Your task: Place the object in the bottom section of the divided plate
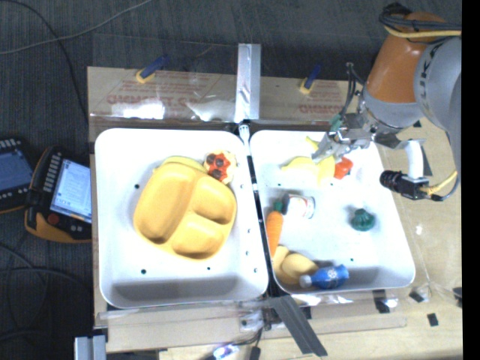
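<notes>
The yellow divided plate (186,208) lies in the left bin (120,276). Its bottom section (196,238) holds nothing. A small orange and black toy (217,164) rests at the plate's top edge. My gripper (334,145) hangs over the upper part of the right bin (390,265). A pale yellow piece (304,165) lies just left of and below it, and a small orange-red piece (342,169) sits right beneath it. Whether either piece touches the gripper is unclear.
The right bin also holds a carrot (274,227), a small can (300,205), a green toy (363,219), a yellow fruit (294,262) and a blue bottle (327,277). A metal divider (256,201) separates the bins. A handheld device (64,197) lies left of the bench.
</notes>
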Controlling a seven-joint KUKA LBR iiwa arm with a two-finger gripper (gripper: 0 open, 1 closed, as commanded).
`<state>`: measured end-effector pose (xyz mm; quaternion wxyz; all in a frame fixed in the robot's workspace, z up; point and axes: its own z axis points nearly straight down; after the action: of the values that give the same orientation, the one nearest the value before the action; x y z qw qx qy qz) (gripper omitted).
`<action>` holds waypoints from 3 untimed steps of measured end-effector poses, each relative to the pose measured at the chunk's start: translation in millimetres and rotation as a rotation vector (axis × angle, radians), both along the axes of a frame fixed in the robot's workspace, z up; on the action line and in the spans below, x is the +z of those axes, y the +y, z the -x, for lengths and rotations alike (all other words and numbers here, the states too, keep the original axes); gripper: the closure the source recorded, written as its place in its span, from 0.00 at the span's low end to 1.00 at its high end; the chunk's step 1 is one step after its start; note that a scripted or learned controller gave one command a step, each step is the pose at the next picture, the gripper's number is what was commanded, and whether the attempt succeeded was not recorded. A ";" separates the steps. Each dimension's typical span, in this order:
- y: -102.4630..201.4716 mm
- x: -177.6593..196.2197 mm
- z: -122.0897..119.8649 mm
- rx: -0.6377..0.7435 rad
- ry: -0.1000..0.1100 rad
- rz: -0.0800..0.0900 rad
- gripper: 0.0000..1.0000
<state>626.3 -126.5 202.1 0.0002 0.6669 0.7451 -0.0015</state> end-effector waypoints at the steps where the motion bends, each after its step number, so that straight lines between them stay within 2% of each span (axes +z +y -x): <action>1: 0.0 0.1 0.0 0.000 0.000 0.000 0.00; 2: 19.8 -106.9 46.8 -0.016 0.000 -0.003 0.00; 3: 68.9 -18.4 -24.0 0.211 0.000 -0.001 0.00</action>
<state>650.4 -57.6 183.7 0.0000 0.5849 0.8111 -0.0009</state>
